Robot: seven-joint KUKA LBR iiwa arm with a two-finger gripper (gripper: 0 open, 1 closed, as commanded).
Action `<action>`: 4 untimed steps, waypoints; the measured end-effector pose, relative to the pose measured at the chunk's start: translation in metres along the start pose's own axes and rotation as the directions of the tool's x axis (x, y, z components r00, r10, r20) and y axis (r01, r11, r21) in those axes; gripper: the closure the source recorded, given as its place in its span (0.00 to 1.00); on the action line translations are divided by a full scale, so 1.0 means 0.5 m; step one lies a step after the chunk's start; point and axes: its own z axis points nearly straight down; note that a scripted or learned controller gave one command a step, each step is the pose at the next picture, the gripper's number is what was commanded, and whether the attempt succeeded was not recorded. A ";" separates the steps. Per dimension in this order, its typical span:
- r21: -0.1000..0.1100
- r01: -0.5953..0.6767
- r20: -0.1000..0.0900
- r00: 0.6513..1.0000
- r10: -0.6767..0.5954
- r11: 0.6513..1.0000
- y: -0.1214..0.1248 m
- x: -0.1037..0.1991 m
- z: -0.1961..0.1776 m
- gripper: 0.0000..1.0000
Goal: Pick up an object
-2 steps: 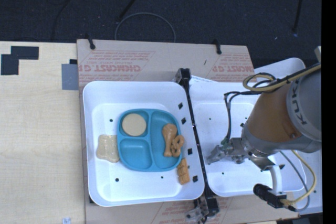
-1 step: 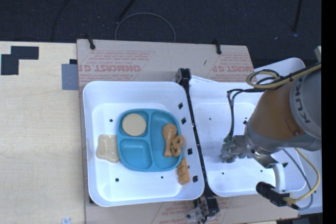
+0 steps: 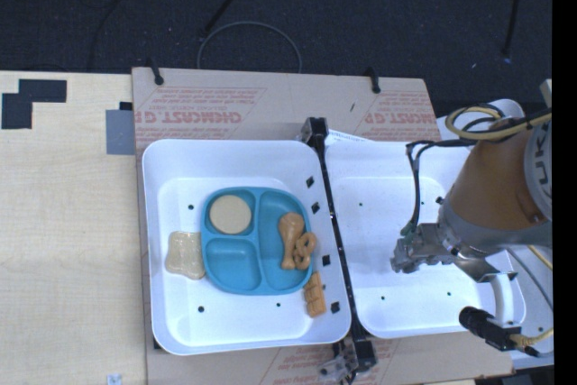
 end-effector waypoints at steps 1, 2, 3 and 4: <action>-0.003 0.006 0.001 1.000 -0.006 1.000 0.002 -0.003 -0.126 1.00; -0.003 0.005 0.001 1.000 -0.005 1.000 0.005 -0.017 -0.249 1.00; 0.006 0.009 -0.002 1.000 -0.009 1.000 0.027 0.082 -0.221 1.00; 0.002 0.009 0.001 1.000 -0.009 1.000 0.071 0.181 -0.226 1.00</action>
